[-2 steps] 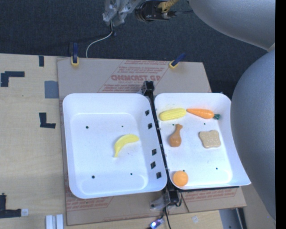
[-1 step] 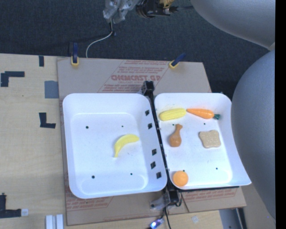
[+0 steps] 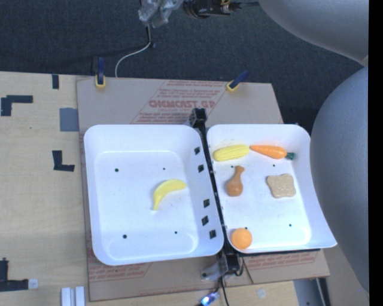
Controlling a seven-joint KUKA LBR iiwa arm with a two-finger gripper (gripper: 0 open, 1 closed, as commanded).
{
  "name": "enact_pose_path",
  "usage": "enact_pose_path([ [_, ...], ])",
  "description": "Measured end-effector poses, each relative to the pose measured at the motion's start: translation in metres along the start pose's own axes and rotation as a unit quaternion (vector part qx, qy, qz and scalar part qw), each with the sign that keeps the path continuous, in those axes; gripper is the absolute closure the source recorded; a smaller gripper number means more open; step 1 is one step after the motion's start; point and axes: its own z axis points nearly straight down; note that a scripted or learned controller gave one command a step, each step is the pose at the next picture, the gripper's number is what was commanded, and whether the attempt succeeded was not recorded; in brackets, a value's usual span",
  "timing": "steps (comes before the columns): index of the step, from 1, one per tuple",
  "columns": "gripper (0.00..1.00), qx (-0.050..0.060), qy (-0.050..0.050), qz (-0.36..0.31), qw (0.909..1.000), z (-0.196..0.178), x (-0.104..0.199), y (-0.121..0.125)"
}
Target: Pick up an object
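Looks like pre-grasp stage, nothing lifted yet. Tool [image 3: 157, 13] way up at top edge, far from bins; can't tell its state, too blurry. Banana [image 3: 167, 192] alone in left bin [image 3: 99, 179], easiest target imo. Next: swing over, descend, centre on it.

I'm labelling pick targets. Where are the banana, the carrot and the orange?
banana [image 3: 167, 192], camera view, middle of its curved body, left bin.
carrot [image 3: 268, 151], camera view, middle of its orange root, right bin.
orange [image 3: 241, 238], camera view, centre of the fruit, right bin's near corner.
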Motion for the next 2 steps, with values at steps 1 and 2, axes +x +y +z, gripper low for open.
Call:
enact_pose_path([
  [1, 0.00, 0.000, 0.000, 0.000, 1.0000, 0.000, 0.000, 0.000],
  [2, 0.00, 0.001, 0.000, 0.004, 1.0000, 0.031, -0.004, 0.001],
])
